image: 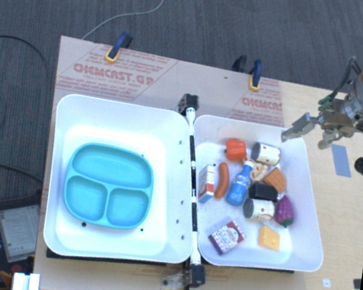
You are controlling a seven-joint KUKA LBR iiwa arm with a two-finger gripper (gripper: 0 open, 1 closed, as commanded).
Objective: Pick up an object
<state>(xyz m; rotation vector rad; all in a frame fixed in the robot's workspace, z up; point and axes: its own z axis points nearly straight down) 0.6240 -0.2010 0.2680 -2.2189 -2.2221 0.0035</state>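
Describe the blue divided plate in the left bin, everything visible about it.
The blue divided plate is light turquoise and looks like smooth moulded plastic, a rounded rectangle with a raised rim. It has three compartments: one wide section across the far side and two smaller ones along the near side, all without contents. It lies flat and upright on the floor of the left bin, roughly centred and turned slightly askew. Nothing but the bin floor touches it; the gripper is far off, over the other bin's far corner.

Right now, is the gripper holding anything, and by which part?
Nothing is held. The gripper hangs open over the back right corner of the right bin, with no item between its fingers. The toys lie loose in that bin.
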